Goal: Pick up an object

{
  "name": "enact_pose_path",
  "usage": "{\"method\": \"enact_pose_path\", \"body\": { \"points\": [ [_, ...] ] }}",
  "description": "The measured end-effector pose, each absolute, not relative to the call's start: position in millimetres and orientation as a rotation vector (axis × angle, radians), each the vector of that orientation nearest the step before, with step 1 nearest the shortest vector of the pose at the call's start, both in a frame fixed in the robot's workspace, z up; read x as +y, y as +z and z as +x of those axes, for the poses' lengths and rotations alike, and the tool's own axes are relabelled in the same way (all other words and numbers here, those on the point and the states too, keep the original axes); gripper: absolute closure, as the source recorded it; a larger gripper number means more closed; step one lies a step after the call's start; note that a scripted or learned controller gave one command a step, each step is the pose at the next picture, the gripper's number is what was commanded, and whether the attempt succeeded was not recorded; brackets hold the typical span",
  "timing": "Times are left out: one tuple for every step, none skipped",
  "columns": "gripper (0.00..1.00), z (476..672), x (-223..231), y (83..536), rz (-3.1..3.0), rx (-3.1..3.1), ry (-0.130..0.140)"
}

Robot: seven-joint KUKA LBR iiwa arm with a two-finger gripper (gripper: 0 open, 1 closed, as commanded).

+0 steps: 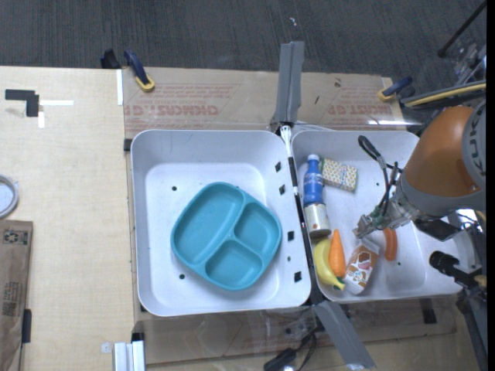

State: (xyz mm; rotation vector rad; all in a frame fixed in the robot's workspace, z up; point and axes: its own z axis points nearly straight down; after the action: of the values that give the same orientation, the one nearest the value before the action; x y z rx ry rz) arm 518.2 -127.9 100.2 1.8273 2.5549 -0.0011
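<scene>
At right bin centre, gripper hovering; jaws' state unclear. Pouch lying at 7 o'clock; descending squarely advised.

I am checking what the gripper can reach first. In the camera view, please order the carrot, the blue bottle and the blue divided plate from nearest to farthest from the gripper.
From the gripper:
1. Carrot, in the right bin, just left of the gripper and slightly below.
2. Blue bottle, by the right bin's left wall, farther up.
3. Blue divided plate, in the left bin.
</scene>
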Motion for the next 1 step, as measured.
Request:
{"method": "enact_pose_path", "body": {
  "points": [
    [0.00, 518.1, -127.9, 100.1, 1.828, 2.555, -0.001]
  ]
}}
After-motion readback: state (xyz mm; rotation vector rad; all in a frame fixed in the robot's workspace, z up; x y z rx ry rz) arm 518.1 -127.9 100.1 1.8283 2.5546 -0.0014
